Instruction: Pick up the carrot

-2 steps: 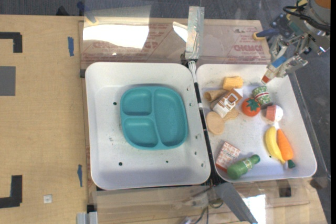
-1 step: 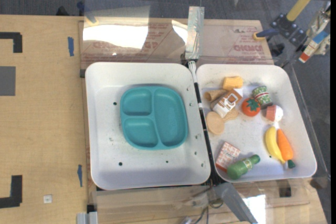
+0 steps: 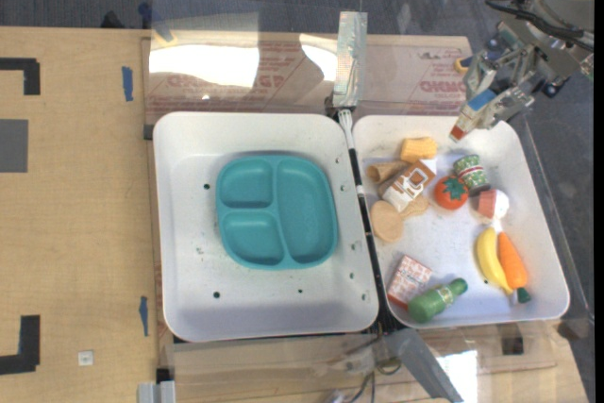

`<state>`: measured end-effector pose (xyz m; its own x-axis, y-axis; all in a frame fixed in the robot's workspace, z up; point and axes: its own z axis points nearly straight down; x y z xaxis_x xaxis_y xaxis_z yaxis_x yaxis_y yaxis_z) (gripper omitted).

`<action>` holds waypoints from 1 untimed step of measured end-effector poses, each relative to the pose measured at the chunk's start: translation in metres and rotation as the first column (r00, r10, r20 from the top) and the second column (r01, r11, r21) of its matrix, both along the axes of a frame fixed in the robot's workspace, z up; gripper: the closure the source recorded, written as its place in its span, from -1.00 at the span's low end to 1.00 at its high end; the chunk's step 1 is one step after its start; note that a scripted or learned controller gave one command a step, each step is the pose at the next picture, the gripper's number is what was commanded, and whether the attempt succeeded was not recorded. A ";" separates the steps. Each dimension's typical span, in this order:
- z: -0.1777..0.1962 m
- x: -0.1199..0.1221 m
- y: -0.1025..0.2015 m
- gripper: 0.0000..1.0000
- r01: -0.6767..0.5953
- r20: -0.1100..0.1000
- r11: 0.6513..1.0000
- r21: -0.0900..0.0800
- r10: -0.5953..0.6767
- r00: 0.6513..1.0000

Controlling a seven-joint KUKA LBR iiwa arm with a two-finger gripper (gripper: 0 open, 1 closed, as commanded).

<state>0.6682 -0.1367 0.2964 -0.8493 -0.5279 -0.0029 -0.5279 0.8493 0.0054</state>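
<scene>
One carrot (image 3: pixel 511 261), not yet grasped.
It lies beside the banana (image 3: pixel 488 260) in the right bin (image 3: pixel 547 231); the gripper (image 3: pixel 478 120) hovers above the bin's far edge, its opening impossible to tell, with approach and grasp remaining.

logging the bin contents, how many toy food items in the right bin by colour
orange or red: 3, the carrot, a tomato, a small red and white piece
yellow: 2, a banana, a cheese wedge
green: 2, a bottle, a can
tan or brown: 3
pink and white carton: 1
total: 11
</scene>
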 end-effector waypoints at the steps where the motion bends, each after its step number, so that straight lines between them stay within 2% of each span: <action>1: 0.067 -0.001 -0.076 1.00 0.033 0.016 0.999 -0.009 -0.033 0.999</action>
